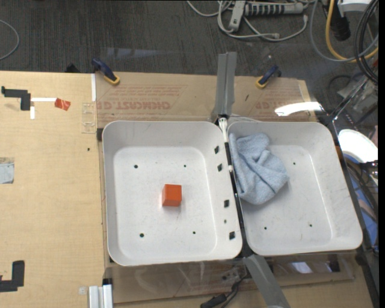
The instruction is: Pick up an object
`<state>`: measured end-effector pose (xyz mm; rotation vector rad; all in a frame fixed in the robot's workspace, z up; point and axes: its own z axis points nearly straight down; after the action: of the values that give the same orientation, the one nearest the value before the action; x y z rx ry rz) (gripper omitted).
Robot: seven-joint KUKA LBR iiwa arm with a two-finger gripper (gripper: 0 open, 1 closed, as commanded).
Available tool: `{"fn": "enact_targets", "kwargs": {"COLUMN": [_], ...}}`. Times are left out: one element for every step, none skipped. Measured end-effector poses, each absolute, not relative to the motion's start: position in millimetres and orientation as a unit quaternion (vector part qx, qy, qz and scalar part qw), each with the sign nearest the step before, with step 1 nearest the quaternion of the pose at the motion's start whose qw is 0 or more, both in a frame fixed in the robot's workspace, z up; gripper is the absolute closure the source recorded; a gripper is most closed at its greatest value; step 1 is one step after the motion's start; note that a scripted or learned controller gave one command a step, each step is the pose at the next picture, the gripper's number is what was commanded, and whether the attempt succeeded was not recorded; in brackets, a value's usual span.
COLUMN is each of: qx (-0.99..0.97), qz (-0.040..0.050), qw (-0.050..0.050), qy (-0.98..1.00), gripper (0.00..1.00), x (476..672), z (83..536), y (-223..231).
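Sitting alone on the floor of the bin on the view's left (120, 234), an orange-red block (172, 195) is resting flat, a little below the middle of that floor and well apart from every wall. A crumpled blue-grey cloth (258, 169) is lying in the bin on the view's right (328, 231), bunching against the wall that the two bins share and reaching toward that bin's far corner. The two bins are touching along their inner rims, with a grey bar (226, 84) running away from the seam toward the top of the view. A printed cardboard sheet (156, 99) is showing beyond the bins, with a blue-and-yellow clamp (105, 70) gripping its far left corner and a second clamp (267, 75) gripping its far right. A wooden board (48, 198) is lying left of the bins, carrying a small red piece (62, 104) near its far edge. Cables (258, 12) are trailing over the dark floor beyond.
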<state>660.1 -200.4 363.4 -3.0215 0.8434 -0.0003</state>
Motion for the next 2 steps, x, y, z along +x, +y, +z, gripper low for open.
{"fn": "enact_targets", "kwargs": {"qx": [-0.914, -0.912], "qz": [0.0014, -0.0004], "qw": [0.003, 0.003], "qy": [0.405, 0.411], "gripper": [1.0, 1.0], "x": [659.3, 659.8], "z": [268, 333], "y": [-181, -214]}}
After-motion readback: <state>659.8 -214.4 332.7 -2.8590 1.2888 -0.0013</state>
